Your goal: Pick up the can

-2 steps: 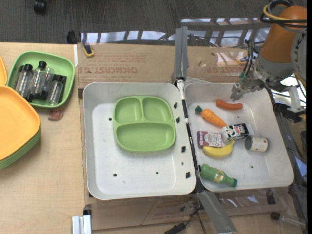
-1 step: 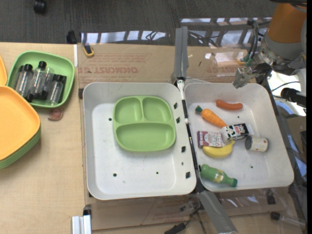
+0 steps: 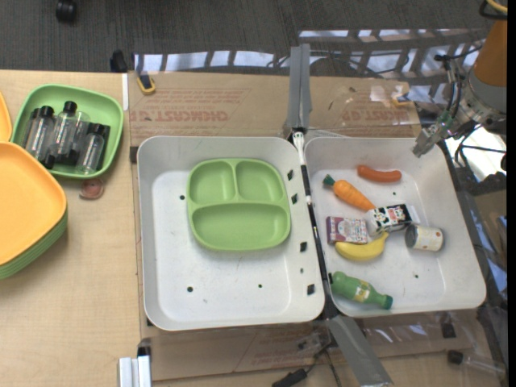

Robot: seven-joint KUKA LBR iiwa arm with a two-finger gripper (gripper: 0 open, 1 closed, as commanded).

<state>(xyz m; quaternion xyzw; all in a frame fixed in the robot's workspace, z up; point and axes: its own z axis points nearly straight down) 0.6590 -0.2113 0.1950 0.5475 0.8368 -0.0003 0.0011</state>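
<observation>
Nearest the camera, a green bottle [image 3: 361, 290] lies on its side at the front of the right bin [image 3: 463, 285]. Behind it a yellow banana [image 3: 362, 249] curves beneath a small pink carton [image 3: 347, 230], which it touches. Just to the right, a black-and-white box [image 3: 392, 217] lies tilted, and beside that the can [image 3: 424, 238] rests on its side near the bin's right wall, pale with a dark open end facing left. Farther back in the same bin sit an orange carrot [image 3: 353, 193] and a red sausage [image 3: 379, 174], slightly apart from each other.

In the left bin [image 3: 161, 297] a green divided plate [image 3: 239, 204] sits toward the back, with three compartments.

At the far right, the arm's hand [image 3: 427, 139] hangs above the back right corner of the right bin, well apart from the can; it looks small and blurred, so whether it is released or clenched cannot be told.

On the wooden tabletop [image 3: 72, 321] to the left, a green tray [image 3: 106, 111] holds several small clear bottles [image 3: 64, 138], and a stack of orange plates [image 3: 28, 212] sits at the left edge.
</observation>
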